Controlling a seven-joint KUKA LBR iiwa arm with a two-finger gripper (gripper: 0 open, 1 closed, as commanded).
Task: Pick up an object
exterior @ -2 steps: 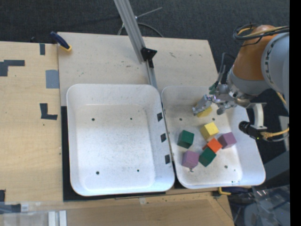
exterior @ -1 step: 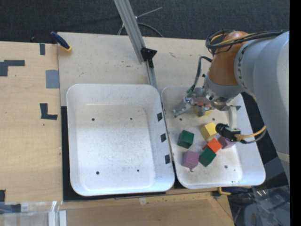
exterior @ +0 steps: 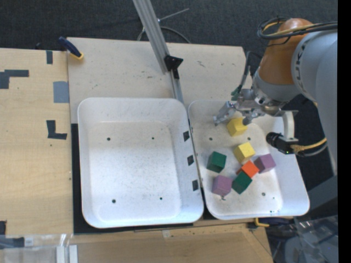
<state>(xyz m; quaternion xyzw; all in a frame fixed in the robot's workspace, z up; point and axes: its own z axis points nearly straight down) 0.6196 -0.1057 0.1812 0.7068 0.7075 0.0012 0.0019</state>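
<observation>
My gripper [exterior: 236,115] hangs over the far part of the right bin [exterior: 288,199], its fingers spread open. Just under and between the fingertips sits a yellow cube [exterior: 237,127], resting on the bin floor and not visibly gripped. Toward the near side lie a second yellow cube [exterior: 245,150], a green cube [exterior: 216,161], a purple cube [exterior: 265,162], an orange cube [exterior: 250,169], a dark green cube [exterior: 241,183] and another purple cube [exterior: 221,185]. The orange, dark green and right purple cubes touch one another.
The left bin [exterior: 131,163] stands beside the right one, their rims meeting. A slanted metal rail [exterior: 153,32] runs from the top down to the bins' shared far corner. A small blue and yellow tool [exterior: 71,47] lies on the bench at far left.
</observation>
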